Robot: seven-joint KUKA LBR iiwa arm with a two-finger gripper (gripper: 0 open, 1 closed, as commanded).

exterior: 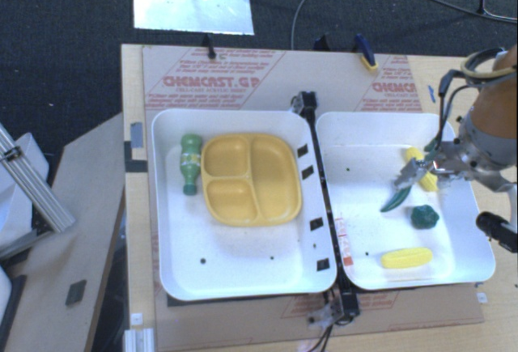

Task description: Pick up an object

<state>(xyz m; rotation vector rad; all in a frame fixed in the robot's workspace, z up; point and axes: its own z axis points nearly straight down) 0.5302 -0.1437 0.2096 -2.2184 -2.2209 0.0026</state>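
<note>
My gripper [411, 174] reaches in from the right over the right bin [356, 140], near its right side. A slim, curved dark green object [396, 198] lies or hangs just below and left of its tip, touching it in this view. A yellow object [416, 155] sits right behind the gripper and is partly hidden by it. A dark green lump [424, 217] rests on the bin floor just below the gripper. Near the bin's front edge lies a yellow block [407, 258].
The left bin [170, 261] holds a yellow divided plate [249, 179] and a green bottle [190, 163] lying to the plate's left. A black divider with clips [317, 197] runs between the bins. Cables and clamps [366, 51] lie behind the bins.
</note>
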